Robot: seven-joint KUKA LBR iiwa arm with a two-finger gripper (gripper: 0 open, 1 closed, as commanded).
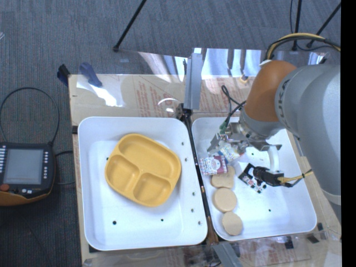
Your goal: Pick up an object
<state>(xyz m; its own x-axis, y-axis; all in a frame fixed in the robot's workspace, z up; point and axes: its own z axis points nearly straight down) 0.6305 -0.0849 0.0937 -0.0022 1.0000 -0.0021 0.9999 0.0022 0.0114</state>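
Observation:
My gripper (225, 147) hangs low over the left part of the right bin (289, 216). Right under and beside its tip lies a small white packet with red print (212, 164), partly covered by the gripper. Whether the packet is touched I cannot tell. Three tan round discs lie in a row toward the bin's front: one (222, 179) just below the packet, one (225, 199) in the middle, one (232, 223) nearest the front wall. The grey arm with its orange band (267, 96) reaches in from the right.
A yellow divided plate (143, 169) lies in the middle of the left bin (94, 216). A wall between the bins runs just left of the packet. A handheld controller with a screen (25, 168) lies on the floor at far left.

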